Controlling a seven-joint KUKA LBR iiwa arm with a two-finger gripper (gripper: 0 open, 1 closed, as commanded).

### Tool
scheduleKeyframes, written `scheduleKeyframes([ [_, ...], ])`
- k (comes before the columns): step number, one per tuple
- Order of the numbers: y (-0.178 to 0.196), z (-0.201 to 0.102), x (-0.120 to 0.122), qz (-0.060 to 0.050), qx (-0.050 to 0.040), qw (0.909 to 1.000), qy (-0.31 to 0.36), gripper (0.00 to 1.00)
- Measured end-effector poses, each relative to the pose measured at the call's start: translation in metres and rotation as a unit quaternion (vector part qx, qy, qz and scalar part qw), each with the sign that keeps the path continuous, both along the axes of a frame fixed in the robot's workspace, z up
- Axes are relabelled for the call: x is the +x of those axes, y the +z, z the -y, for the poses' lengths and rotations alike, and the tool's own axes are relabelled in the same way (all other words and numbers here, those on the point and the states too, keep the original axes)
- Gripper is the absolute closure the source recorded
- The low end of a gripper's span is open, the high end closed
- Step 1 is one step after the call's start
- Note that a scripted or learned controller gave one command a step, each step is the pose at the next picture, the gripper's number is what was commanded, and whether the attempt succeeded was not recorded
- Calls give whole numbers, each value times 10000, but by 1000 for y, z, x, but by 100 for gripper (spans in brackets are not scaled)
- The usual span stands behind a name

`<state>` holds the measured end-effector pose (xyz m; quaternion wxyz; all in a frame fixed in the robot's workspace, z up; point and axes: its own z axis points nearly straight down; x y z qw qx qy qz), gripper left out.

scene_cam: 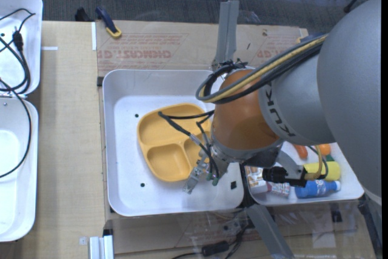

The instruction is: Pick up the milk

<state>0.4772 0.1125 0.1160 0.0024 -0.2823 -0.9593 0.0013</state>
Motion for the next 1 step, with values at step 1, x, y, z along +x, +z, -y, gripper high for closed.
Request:
scheduleKeyframes([
  [1, -25, 14, 1, 20, 7, 9999, 143, 0],
])
